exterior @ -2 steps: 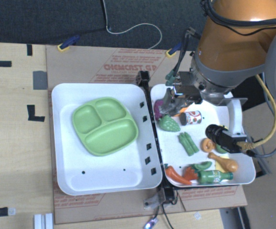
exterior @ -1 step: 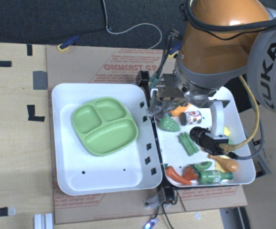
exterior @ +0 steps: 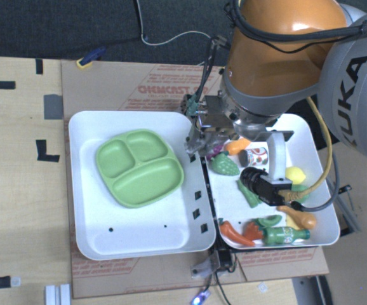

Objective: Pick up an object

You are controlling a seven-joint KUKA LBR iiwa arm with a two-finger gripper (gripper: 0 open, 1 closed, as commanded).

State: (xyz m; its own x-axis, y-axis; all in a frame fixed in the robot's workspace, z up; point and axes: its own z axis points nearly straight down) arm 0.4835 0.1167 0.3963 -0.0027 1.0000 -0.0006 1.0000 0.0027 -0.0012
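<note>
Two shallow white bins sit side by side on the bench (exterior: pixel 18 202), with a cardboard sheet (exterior: pixel 152 88) under them.

The left bin (exterior: pixel 85 234) has a light green divided plate (exterior: pixel 139 167) in it. It has three compartments and lies flat, roughly in the middle.

The right bin (exterior: pixel 301 138) is the busy one, and it's where the stuff to pick is:
- a green lumpy toy (exterior: pixel 225 165) toward the far left, with a purple bit (exterior: pixel 216 150) just beside it
- an orange piece (exterior: pixel 237 147) touching a white can with a red mark (exterior: pixel 257 156)
- a yellow thing (exterior: pixel 296 175) over on the right
- a dark green strip (exterior: pixel 248 194) about mid-bin
- along the near edge, a red pepper-looking thing (exterior: pixel 234 234), a green bottle (exterior: pixel 285 236) on its side, a small green piece (exterior: pixel 269 221) and an orange-brown gourd shape (exterior: pixel 301 218)

The gripper (exterior: pixel 197 143) is down right where the two bins meet, at the far left corner of the right bin and close to the purple bit and the green lumpy toy. It's a tangle of metal and wires from this angle, so I honestly can't tell if it's open or closed, or whether it's got anything.

The big arm (exterior: pixel 285 43) covers the far part of the right bin. The yellow thing and the white can are partly hidden too.
</note>
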